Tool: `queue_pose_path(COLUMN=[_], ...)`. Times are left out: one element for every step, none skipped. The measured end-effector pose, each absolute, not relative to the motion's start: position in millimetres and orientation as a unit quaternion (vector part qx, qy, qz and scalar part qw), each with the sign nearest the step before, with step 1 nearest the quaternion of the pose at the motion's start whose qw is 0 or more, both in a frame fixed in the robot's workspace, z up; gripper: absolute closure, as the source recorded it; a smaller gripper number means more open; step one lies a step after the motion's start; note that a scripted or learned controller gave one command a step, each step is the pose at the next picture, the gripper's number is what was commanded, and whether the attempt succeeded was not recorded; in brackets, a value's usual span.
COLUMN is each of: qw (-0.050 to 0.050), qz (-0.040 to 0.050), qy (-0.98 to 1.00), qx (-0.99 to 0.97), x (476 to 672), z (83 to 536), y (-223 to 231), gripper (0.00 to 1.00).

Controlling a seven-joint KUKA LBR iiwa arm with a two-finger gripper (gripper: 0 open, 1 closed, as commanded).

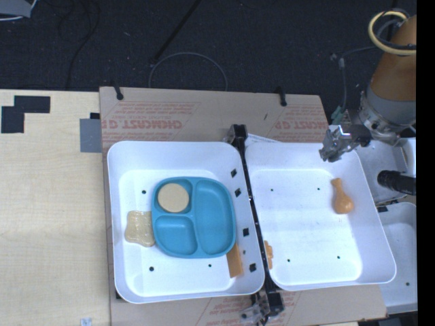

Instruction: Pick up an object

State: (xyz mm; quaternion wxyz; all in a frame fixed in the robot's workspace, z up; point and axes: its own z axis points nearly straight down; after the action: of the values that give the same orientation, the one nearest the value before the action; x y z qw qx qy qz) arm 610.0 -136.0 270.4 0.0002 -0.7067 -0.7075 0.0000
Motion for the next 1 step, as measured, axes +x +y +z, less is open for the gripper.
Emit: queue_pose_path(qw=[0.002], qz=[0.0005], qy=[-0.708], qx=[-0.706], x=[610.1], z=[272.6], y=[-81.6], gripper=[1.0])
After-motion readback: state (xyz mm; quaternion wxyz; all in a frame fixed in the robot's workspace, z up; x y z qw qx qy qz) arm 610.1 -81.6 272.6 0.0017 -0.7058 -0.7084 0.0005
